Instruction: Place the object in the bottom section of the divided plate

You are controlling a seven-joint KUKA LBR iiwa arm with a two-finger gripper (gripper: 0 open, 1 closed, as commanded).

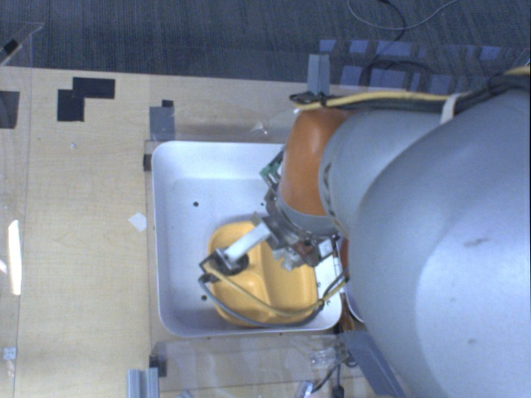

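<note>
a yellow divided plate is seen in a plain white bin on a pale wood-toned bench marked with black patches near its far left corner, under a grey arm banded in orange, against dark grey floor.
</note>
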